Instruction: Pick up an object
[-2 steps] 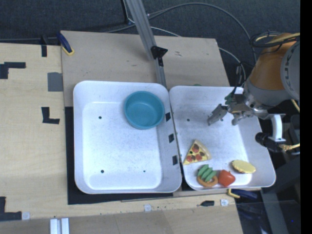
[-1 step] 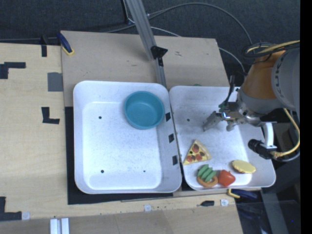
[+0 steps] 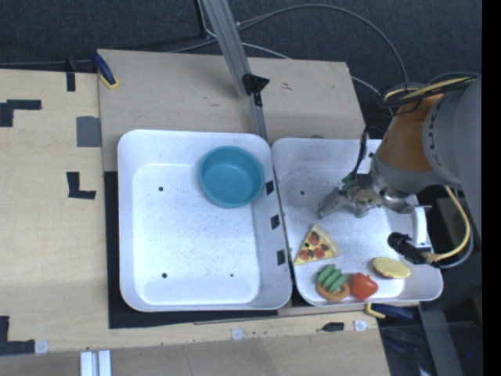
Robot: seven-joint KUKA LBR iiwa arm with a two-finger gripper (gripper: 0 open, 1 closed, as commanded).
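My gripper [image 3: 340, 205] hangs low over the middle of the right bin [image 3: 301, 167], reaching in from the right. Nothing shows in its grasp. Just below it and slightly left lies a toy pizza slice [image 3: 316, 246]. Along the bin's front edge sit a green and orange toy vegetable [image 3: 332, 282], a red tomato-like toy [image 3: 362, 287] and a yellow oval piece [image 3: 391, 269]. A blue bowl [image 3: 231, 176] stands upright at the back of the left bin [image 3: 156, 241].
A slanted metal pole [image 3: 235, 45] comes down to the back of the gap between the bins. Cables [image 3: 450, 245] loop off the wrist over the right bin's right side. The bins rest on a brown board [image 3: 172, 92].
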